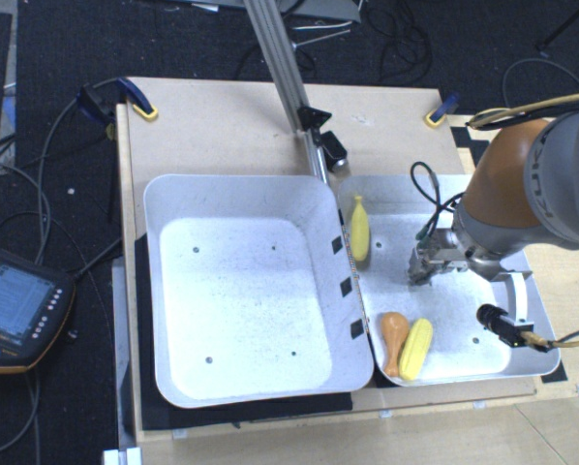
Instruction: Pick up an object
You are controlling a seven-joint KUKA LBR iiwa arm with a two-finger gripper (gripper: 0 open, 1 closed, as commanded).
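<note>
Two shallow white plastic bins (241, 298) with a matt, speckled finish sit on a pale, unvarnished wooden bench (231, 124). Behind the bins rises a ribbed, brushed-metal pole (275, 37). In the right bin, a smooth, glossy yellow plastic banana (359, 229).

two bins (241, 201), three toy foods (359, 229)

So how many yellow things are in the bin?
2. A yellow banana lies along the right bin's left wall, near the top. A yellow corn cob lies at the bottom, beside an orange toy. The arm may hide more.
</note>
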